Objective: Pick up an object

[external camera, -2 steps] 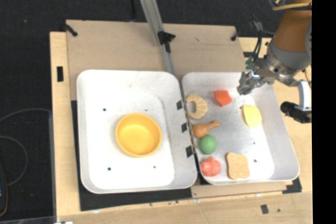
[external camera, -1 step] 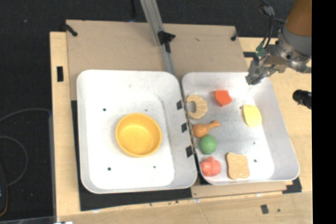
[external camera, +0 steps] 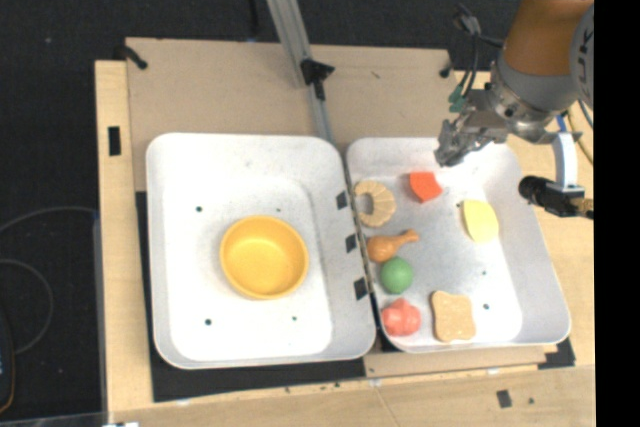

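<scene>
Nothing picked yet. End effector [external camera: 452, 150] hovers over the right bin [external camera: 520, 245] at its 12 o'clock edge; can't tell its finger state, nothing visibly held. Nearest target, the orange block [external camera: 424, 186], lies just at its 7 o'clock. Yellow piece [external camera: 480, 220], toast [external camera: 453, 316], green ball [external camera: 397, 275] lie untouched. Yellow bowl [external camera: 264, 257] in left bin [external camera: 190, 185]. Descent, grasp and lift all remain.

I see a tan wooden bench [external camera: 220, 85] carrying two shallow white plastic bins, the left bin [external camera: 180, 185] and the right bin [external camera: 530, 285], side by side, and a slanted grey metal pole [external camera: 285, 0] behind them.
</scene>
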Robot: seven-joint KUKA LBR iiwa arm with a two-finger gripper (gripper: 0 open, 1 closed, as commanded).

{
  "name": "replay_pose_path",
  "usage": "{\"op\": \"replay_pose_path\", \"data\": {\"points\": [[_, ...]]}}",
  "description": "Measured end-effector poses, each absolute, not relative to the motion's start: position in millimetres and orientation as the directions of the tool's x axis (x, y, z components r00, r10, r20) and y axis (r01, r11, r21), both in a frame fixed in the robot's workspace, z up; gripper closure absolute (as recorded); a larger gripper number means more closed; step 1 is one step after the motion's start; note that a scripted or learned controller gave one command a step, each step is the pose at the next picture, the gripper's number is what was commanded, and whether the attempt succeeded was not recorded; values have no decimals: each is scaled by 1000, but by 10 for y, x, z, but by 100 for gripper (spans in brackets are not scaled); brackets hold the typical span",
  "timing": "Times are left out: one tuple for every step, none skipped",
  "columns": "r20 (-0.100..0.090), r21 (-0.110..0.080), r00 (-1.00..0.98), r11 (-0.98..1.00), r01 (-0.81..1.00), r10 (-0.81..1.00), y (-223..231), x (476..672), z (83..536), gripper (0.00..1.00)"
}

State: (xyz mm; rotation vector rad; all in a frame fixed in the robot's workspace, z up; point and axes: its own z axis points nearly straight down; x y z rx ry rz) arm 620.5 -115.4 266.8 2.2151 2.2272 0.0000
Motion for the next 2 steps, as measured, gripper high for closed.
{"op": "replay_pose_path", "data": {"points": [[0, 0, -6, 6, 1000, 1000, -711, 6235, 2698, 100], [1, -1, -7, 7, 1000, 1000, -144, 6270, 2552, 100]]}}
